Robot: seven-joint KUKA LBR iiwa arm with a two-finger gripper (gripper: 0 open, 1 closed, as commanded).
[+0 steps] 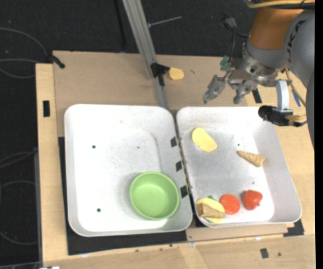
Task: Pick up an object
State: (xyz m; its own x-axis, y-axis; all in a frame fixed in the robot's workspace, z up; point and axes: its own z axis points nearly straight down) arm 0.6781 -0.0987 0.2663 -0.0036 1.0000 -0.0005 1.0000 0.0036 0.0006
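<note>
- Nearest the lens, along the right bin's (pixel 273 167) near wall, I see a yellow-and-tan piece (pixel 210 209), an orange-red ball (pixel 229 204) and a red piece (pixel 252 199).
- Farther in lie a tan wedge (pixel 251 158) and a yellow slice (pixel 204 140), each apart from the rest.
- Left bin (pixel 105 133) carries a green bowl (pixel 154 195).
- Gripper (pixel 226 91) hangs over the bench beyond the right bin, fingers spread, grasping nothing.
- I would target the isolated yellow slice, centre above it and descend vertically.

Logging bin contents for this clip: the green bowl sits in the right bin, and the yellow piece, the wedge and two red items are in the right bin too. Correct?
Not quite. The camera view shows the green bowl in the left bin, not the right bin. The rest stands.
</note>
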